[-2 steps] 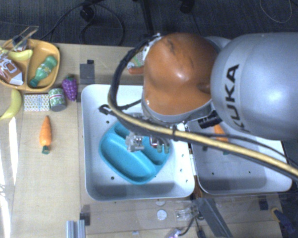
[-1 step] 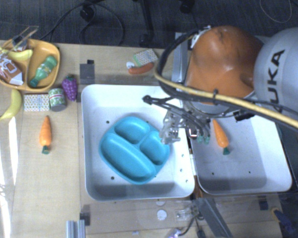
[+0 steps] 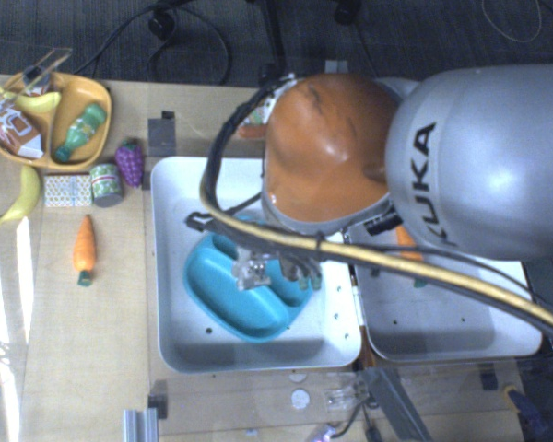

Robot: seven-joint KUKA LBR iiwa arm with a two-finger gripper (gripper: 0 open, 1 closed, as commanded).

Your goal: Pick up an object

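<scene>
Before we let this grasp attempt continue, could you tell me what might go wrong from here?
1. The gripper sits over the smooth, curved blue bowl in the left bin; a pinch there may slip off.
2. The arm covers much of both bins, so the camera could misjudge a grasp.
3. The yellow cable and black cable hang low and might snag.

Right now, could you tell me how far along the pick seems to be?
Done: the arm has reached into the left bin, with the tool low over the blue bowl. In hand: nothing visibly held, and the bowl lies on the bin floor. Left: gripping and lifting something.
</scene>
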